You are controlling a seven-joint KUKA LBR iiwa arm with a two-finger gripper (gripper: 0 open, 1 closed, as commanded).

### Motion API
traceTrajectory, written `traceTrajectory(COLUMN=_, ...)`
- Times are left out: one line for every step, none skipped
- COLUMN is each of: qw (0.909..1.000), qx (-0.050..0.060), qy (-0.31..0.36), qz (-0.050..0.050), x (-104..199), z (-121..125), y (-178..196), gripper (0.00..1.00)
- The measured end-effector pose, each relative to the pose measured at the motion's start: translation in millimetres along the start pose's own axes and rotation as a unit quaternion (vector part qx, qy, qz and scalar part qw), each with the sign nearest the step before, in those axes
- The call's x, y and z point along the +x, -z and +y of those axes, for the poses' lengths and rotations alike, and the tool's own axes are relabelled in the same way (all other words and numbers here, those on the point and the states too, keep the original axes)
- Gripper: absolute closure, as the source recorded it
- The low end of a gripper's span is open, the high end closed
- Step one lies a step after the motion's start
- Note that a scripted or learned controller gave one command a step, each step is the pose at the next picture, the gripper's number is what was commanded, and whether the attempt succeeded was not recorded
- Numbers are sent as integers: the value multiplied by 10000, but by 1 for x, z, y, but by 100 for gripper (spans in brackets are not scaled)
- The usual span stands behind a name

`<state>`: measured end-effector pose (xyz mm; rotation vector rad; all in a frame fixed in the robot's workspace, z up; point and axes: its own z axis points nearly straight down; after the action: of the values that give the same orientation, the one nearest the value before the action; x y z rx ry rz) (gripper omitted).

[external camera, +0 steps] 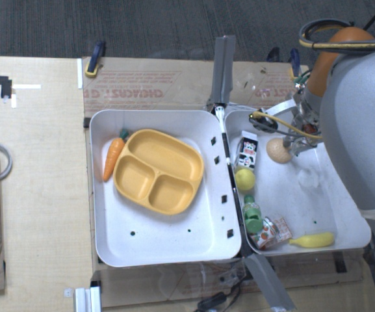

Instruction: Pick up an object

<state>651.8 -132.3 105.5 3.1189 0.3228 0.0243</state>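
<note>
Gripper (pixel 296 135) — grip state unclear — sits just right of tan ball (pixel 279 151).

The grey arm (pixel 359 129) is seen reaching in from the right, its bulk looming large at that edge. The orange band (pixel 333 51) is carried high, above the wrist. Below it, the gripper (pixel 290 138) is angled down and leftward, cables looped around the wrist.

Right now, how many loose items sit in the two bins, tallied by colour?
Orange: 1, carrot
Yellow: 3, divided tray, lemon, banana
Tan: 1, egg-like ball
Black-and-white: 1, carton
Green: 1, green item
Red-and-white: 1, packet
Total: 8
</note>
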Motion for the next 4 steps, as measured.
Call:
traceTrajectory(qw=9987, qx=-27, qy=504, qz=8, x=2, z=-2, y=0, gripper=100)
traceTrajectory(qw=9987, qx=41, qy=503, qz=-85, x=-32, z=36, y=136, gripper=100)
traceTrajectory(qw=10000, qx=40, qy=-12, qz=-91, x=-25, z=87, y=145, gripper=100)
traceTrajectory(qw=9999, qx=39, qy=-23, qz=-90, x=-49, z=82, y=211, gripper=100)
